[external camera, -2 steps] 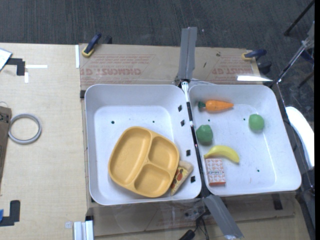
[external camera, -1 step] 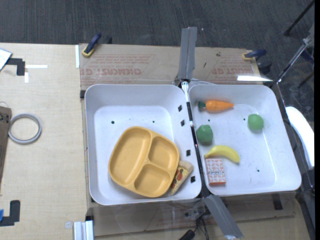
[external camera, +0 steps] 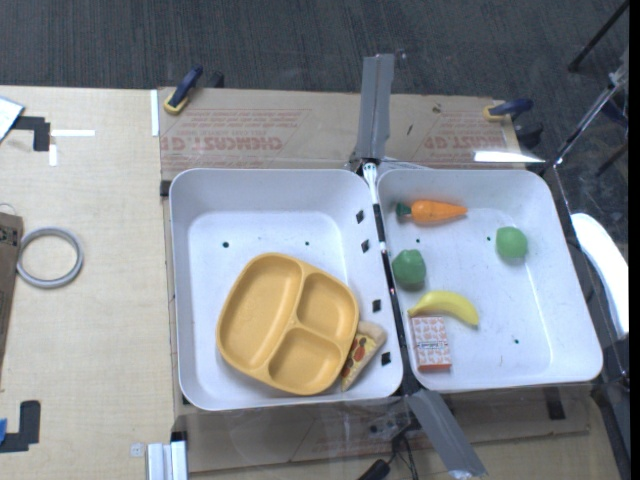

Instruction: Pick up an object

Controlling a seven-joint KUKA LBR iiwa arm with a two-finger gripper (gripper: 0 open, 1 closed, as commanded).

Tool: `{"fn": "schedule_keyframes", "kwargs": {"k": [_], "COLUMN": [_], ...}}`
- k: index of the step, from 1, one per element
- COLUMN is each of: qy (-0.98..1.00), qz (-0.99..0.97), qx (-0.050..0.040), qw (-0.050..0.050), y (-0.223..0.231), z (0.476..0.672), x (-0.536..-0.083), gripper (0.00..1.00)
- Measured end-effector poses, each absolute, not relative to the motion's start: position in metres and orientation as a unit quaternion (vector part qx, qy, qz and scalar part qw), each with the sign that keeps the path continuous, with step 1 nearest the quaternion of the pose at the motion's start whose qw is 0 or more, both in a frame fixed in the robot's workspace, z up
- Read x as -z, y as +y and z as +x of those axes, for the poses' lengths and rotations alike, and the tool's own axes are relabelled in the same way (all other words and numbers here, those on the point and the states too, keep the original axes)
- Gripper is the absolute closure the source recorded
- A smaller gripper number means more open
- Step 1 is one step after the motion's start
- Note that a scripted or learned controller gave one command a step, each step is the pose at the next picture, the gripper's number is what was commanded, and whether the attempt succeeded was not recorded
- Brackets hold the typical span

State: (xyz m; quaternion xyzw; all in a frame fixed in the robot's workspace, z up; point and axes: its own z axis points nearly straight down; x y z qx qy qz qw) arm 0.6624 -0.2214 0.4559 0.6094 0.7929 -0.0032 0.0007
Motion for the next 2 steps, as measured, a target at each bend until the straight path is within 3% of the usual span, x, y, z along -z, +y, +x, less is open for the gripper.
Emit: {"fn": "schedule_keyframes", "kwargs": {"k": [1,2], "qy": [0.794,0.778], "qz": [0.608,0.628], "qx": [0.0042,0.0011], "qw": [0.002,-0.001], "y": [-0.221,-0.204], "z": [0.664,0.660], "x": [-0.464,-0.440], "gripper": [1.00,1.00]}}
